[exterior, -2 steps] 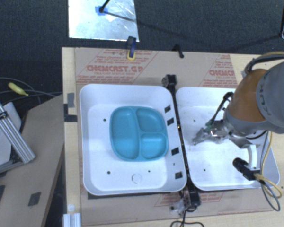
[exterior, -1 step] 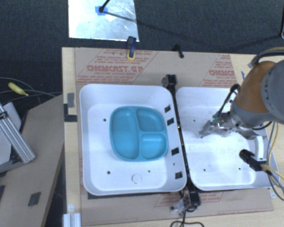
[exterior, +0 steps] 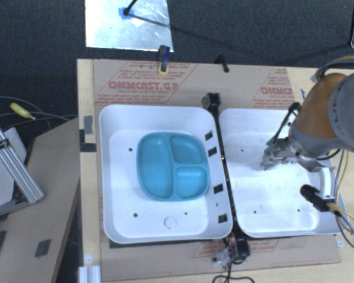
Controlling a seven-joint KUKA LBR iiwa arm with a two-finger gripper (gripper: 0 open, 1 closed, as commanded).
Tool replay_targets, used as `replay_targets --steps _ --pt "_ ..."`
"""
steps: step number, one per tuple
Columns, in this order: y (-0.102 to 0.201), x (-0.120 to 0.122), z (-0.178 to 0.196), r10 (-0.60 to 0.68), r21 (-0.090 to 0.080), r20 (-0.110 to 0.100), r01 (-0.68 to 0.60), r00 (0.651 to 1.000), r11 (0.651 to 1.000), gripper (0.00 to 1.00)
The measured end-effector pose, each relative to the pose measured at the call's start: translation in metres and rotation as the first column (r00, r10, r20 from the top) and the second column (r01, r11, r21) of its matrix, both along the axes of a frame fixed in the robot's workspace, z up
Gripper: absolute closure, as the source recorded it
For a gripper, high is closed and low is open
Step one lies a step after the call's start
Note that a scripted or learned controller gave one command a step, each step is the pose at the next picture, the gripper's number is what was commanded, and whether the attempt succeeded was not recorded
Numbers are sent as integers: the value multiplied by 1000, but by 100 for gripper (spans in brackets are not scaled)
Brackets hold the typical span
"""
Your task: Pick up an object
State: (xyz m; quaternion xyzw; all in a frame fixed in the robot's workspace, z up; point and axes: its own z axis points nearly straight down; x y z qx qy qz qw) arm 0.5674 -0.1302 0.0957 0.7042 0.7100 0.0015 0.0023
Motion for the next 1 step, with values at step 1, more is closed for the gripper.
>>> replay_targets --steps 1 --pt "55 -42 179 1 2 12 -1 1000 1000 100"
